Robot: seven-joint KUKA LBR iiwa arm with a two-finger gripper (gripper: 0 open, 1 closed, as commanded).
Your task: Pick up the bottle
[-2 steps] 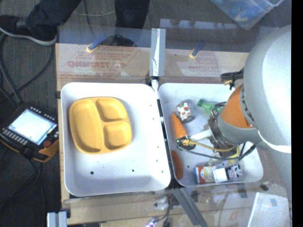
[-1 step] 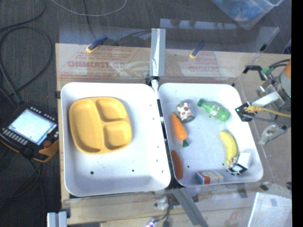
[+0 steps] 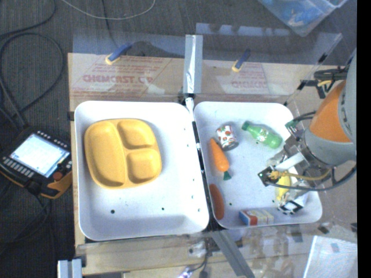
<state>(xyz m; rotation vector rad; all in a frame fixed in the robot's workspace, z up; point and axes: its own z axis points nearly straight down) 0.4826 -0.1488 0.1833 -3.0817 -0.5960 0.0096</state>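
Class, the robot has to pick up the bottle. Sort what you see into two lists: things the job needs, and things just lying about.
Needed for the job:
green bottle, lying in the right bin
gripper, low in that bin

Just lying about:
yellow tray in the left bin
carrot
small can
sausage
small box

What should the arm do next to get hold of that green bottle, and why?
Probably shift the end effector toward the bin's far side, until it hangs over the green bottle. The bottle lies on its side near the right bin's far edge, apart from the end effector, which sits nearer the bin's front corner above something yellow. It isn't over the bottle yet.
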